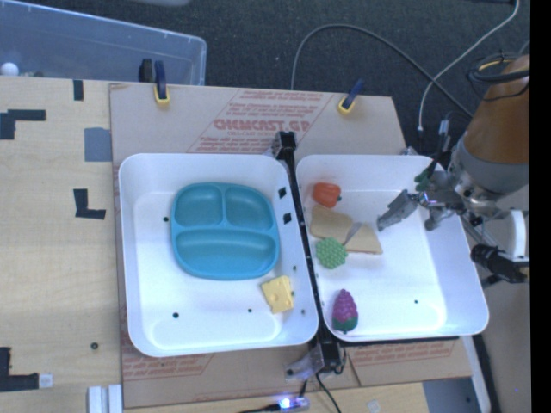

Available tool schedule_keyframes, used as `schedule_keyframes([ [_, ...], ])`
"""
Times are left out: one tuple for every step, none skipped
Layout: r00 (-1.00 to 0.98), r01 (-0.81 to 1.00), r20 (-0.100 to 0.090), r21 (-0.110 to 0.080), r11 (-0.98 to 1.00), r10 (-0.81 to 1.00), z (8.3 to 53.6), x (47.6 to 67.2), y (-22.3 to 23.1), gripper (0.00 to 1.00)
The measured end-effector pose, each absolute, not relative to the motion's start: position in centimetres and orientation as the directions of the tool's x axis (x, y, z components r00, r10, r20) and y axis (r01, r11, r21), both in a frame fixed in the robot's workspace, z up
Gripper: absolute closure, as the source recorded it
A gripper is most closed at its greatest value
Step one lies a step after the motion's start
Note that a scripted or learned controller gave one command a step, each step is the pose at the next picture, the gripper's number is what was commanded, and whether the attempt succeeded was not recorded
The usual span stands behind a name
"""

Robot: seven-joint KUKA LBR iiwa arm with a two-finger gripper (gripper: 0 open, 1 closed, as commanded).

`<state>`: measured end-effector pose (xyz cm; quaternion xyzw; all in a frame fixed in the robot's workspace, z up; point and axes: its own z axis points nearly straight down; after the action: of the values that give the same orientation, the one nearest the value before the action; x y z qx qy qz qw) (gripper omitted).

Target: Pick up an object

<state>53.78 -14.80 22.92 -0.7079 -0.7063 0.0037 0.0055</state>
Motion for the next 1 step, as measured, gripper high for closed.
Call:
schedule_keyframes([
  [-0.002, 1.0, 0.001, -0.003, 0.002, 1.0, 23.46, 54.0, -14.76, 0.0],
])
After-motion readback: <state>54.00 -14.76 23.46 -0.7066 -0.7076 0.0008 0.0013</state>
